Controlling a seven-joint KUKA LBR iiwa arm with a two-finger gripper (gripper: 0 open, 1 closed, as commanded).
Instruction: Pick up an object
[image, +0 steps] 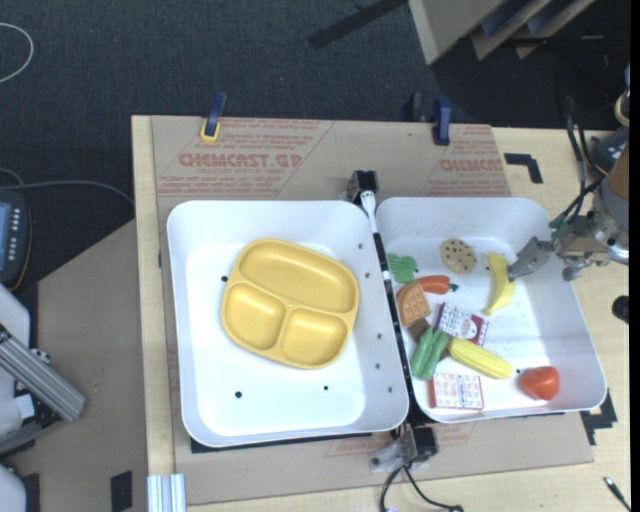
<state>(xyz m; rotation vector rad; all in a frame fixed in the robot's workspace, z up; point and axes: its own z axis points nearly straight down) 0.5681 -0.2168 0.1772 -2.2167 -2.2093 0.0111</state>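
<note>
The worktop (300, 150) carries two shallow white bins side by side. The left bin (200, 380) holds one yellow divided plate (290, 303), lying flat near the bin's centre with its three compartments facing up.

The right bin (575, 330) holds the loose items. A banana (499, 283) lies in the upper middle, with a round speckled cookie (459, 256) to its left. Along the left wall sit a green piece (402, 267), an orange carrot (435, 285) and a brown slice of bread (412, 303). Below these, a green pepper (430, 352) lies just beside a corn cob (481, 358), with a small printed box (459, 323) above them and a second printed box (457, 390) at the bin's near wall. A red tomato (540, 382) rests near the lower right corner.

The tool (527, 260) is at the right bin's upper right, just right of the banana's upper end. Nothing is visible between its fingers. At this angle the fingers appear slightly parted, but the gap is too small to confirm, so the opening cannot be told.
</note>
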